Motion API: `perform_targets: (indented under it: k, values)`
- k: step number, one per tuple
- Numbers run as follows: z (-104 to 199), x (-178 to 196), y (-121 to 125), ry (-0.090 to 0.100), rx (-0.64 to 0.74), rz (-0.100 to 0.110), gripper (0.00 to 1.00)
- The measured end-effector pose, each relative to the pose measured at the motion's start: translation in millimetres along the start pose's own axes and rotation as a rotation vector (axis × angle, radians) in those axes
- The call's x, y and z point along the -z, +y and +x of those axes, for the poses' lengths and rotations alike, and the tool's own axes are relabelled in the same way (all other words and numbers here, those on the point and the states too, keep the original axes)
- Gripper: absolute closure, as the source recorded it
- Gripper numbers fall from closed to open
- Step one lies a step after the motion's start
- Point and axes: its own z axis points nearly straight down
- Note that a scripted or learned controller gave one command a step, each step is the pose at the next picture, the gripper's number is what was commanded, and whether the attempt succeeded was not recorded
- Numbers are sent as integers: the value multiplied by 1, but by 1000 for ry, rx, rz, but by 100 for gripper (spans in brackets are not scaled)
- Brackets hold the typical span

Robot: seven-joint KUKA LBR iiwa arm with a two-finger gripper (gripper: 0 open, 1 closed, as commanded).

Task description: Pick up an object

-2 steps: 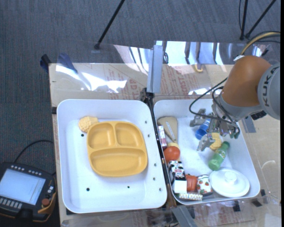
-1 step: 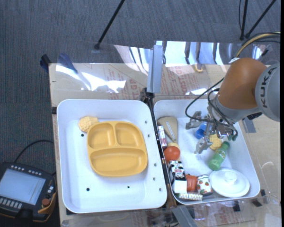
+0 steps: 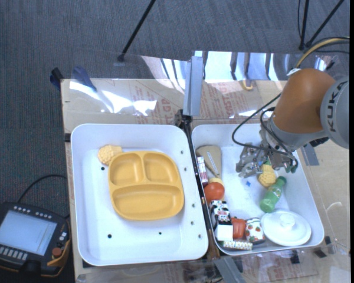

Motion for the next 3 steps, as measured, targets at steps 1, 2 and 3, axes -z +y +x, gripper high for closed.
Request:
perform_targets:
  k: [1,2,3]
  values:
    - [-30,89,40,-4,-325,1,100]
    - [89,52,-19,6,-35,0,100]
    - [60,112,79,-1,-153,0,100]
